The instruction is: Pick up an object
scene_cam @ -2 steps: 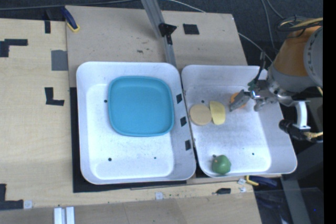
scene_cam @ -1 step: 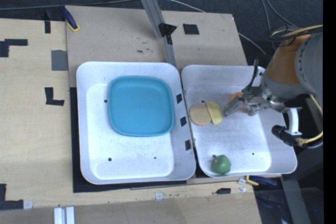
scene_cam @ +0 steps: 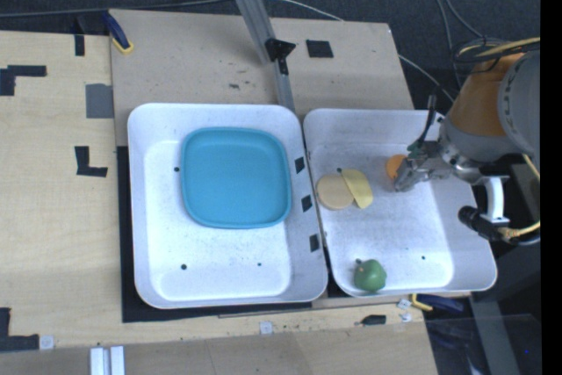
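Camera view, looking down on the bench [scene_cam: 53, 189]: two shallow white bins sit side by side, touching along their inner edges. The left bin [scene_cam: 158, 277] carries one thing, a teal square plate [scene_cam: 235, 176] lying flat toward its far side, well inside the rim, with bare white floor along the near edge.

Over to the right bin [scene_cam: 465, 272], where the action is. Near its centre, a little toward the inner wall, a pale tan round piece [scene_cam: 333, 191] lies flat, and a yellow wedge-like piece [scene_cam: 359, 187] rests against its right side, the two touching. Down at the near edge, close to the rim, a green round object [scene_cam: 370, 275] sits alone, well apart from the other two.

The arm [scene_cam: 492, 114] comes in over the right bin's outer edge, orange band showing above the wrist. The gripper [scene_cam: 407, 174] is down low in the bin's far-right part, and a small orange object [scene_cam: 396, 164] sits right against its tip on the left side, partly covered by it. Whether that orange object is actually between the fingers is impossible to tell from this angle, and how far apart they stand cannot be made out either.
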You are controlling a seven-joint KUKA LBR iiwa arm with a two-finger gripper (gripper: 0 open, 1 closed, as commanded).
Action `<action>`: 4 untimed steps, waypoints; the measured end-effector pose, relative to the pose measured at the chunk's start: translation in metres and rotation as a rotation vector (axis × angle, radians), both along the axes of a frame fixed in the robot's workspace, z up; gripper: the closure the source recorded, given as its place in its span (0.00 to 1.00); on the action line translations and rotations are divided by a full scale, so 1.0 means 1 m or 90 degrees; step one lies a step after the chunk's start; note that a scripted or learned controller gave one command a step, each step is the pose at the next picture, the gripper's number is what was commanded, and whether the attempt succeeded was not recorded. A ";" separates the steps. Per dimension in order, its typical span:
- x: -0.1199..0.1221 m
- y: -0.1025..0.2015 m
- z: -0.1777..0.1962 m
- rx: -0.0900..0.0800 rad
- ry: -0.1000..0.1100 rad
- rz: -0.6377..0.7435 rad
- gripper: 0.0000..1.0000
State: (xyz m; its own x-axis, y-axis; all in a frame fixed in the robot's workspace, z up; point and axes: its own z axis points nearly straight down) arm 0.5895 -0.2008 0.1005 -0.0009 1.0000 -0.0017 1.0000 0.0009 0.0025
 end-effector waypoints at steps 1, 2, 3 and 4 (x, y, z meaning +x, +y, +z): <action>0.003 0.007 0.045 0.001 0.000 0.000 1.00; 0.007 0.009 0.108 0.000 -0.001 0.000 1.00; 0.007 0.009 0.126 0.001 0.001 0.000 1.00; -0.003 0.063 0.116 0.002 0.002 0.002 1.00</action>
